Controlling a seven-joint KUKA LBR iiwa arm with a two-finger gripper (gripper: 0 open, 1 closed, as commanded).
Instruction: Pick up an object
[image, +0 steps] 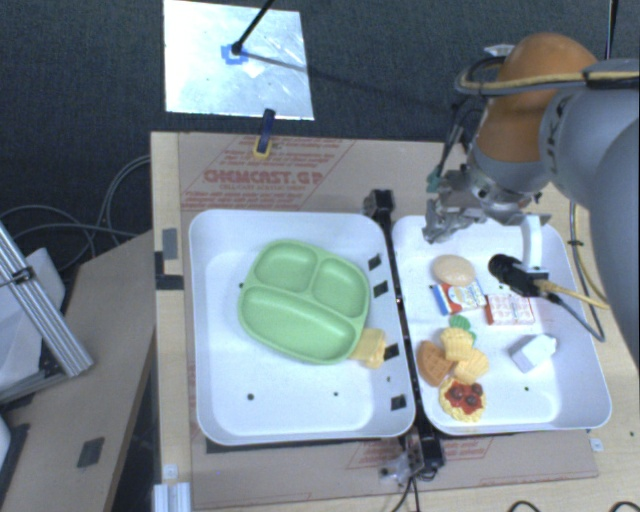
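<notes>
From the camera view, the bench carried two shallow white bins side by side on a sheet of cardboard (265, 175) printed in red. The left bin (300, 400) held a green divided plate (303, 300) lying flat near its middle, turned at a slant to the bin's walls, and a small pale yellow piece (370, 347) touching the plate's near right corner, close to the wall shared with the other bin. The right bin (565, 400) held the smaller things. A round tan bun (453, 269) lay toward the far left, and just in front of it was a small red, white and blue packet (460, 296). A red-and-white box (511, 310) lay to the right of that packet. Nearer the camera, a little green piece (460, 323) sat against a yellow corn cob (462, 347), an orange-brown pastry (433, 364) lay beside the cob on the left, and a red-and-yellow pizza slice (463, 399) lay in front of both. A white block (532, 351) stood apart on the right. The grey arm (590, 140) came in from the right, and its gripper (440, 228) hung over the right bin's far left corner, just behind the bun. Nothing could be seen in its grasp, and I could not tell whether it was parted or closed.
</notes>
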